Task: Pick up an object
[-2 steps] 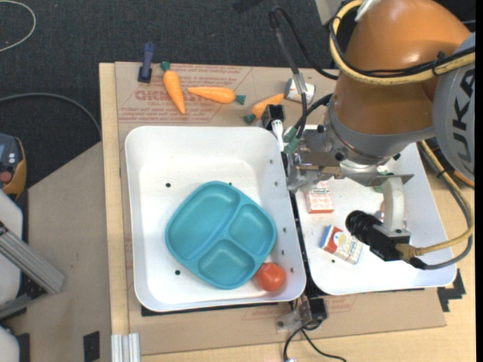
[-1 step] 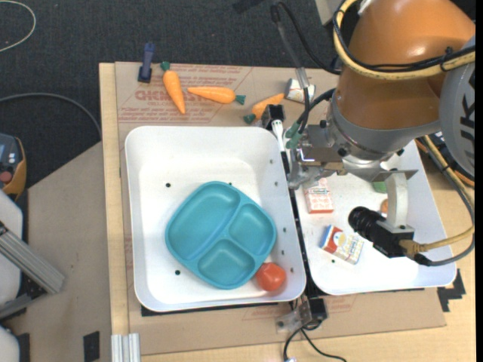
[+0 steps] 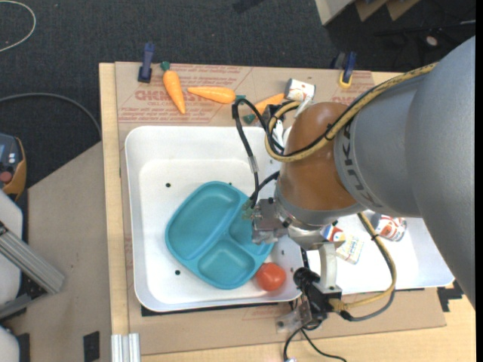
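A teal divided plate lies in the left white bin, tilted toward the front right. A red tomato-like ball rests just off the plate's front right corner. My gripper hangs under the orange wrist band, right at the plate's right rim. The wrist body hides how it meets the rim.
Two orange carrots lie on the cardboard behind the left bin. A small white box sits at the back. In the right bin, partly under the arm, are a red-and-white can and a small carton. Cables loop over the left bin's back right.
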### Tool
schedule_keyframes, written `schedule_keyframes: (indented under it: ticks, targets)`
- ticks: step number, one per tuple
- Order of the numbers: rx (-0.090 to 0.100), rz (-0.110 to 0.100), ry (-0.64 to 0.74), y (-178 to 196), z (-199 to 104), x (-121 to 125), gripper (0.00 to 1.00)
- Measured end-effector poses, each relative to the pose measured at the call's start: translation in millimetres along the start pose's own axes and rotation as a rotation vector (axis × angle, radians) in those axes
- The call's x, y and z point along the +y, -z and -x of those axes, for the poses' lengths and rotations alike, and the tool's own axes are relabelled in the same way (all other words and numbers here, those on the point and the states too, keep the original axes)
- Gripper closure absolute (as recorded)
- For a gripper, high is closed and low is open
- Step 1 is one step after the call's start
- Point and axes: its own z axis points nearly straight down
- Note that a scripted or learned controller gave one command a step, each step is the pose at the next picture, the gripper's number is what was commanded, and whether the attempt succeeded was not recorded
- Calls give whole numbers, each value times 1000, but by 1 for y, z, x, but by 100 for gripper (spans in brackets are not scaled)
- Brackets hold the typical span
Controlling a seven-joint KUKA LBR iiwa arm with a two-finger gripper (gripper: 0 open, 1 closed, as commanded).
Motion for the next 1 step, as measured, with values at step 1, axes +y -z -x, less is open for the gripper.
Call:
schedule_keyframes:
  ticks: [1]
  targets:
    - [10, 30, 8, 122, -52, 3, 100]
